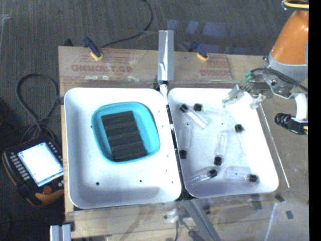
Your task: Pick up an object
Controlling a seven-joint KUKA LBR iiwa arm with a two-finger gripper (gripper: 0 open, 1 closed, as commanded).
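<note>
Pincer (244, 95) hangs at the upper right of the frame, above the top right corner of the right bin (271, 157); its two pale fingers stand spread apart with nothing between them. Judging by that, the approach is in hand and no grasp is made yet. Just below and left of it lie several clear tubes with black caps, scattered loosely over the bin floor: one near the top (194, 115), one capped end at the right (239, 128), one in the middle (219, 149), more along the bottom edge. Next move likely calls for descending over one tube and straddling its slim, slippery, see-through body. Left bin (80, 185), smooth white plastic, holds a rounded teal tray (100, 122) bearing a ribbed black block (124, 134).
</note>
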